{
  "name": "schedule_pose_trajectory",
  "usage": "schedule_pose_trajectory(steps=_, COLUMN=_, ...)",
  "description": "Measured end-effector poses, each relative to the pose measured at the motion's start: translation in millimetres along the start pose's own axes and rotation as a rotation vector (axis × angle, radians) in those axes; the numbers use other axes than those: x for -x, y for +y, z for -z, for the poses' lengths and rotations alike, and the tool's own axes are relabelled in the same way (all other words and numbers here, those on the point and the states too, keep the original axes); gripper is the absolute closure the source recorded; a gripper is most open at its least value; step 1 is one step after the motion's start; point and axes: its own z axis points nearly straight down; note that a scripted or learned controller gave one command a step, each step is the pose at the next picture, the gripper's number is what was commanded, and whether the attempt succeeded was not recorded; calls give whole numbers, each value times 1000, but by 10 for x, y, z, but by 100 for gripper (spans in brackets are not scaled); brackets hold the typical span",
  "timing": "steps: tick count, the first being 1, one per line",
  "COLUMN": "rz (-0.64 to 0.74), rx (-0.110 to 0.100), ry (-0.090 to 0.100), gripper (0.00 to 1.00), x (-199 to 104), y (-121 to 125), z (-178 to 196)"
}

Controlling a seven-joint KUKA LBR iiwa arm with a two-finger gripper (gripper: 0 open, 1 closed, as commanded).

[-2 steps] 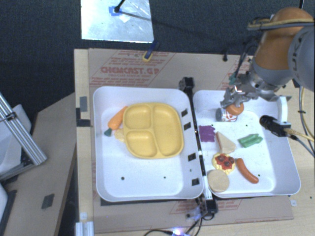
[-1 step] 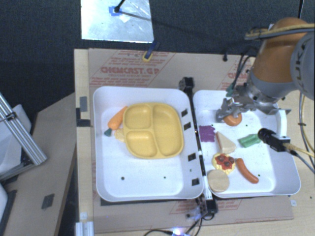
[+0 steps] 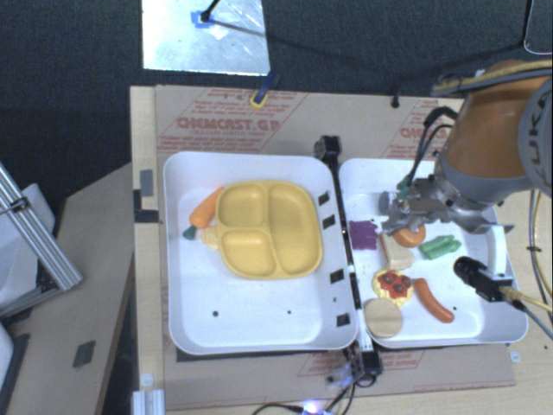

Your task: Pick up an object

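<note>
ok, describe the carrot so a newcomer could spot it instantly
Look in the left white bin, the one holding the yellow divided plate. The carrot lies against that plate's upper-left edge, slanting. It is orange with a green tip at its lower end; nothing else in that bin is orange.

Right bin (image 3: 501, 318) objects: purple piece (image 3: 363, 233) flat near left wall; orange round piece (image 3: 409, 234) beside cream block (image 3: 397, 254); green pod (image 3: 440, 247) lying to their right; pizza slice (image 3: 393, 285) flat mid-bin; sausage (image 3: 432, 300) lying diagonal; tan disc (image 3: 384, 317) at front-left corner.
</note>
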Motion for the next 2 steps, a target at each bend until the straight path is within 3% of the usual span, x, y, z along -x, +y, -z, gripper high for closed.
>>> schedule_pose_trajectory(steps=2, rz=1, rx=4, ry=-1, gripper=100, x=-38, y=36, z=18)
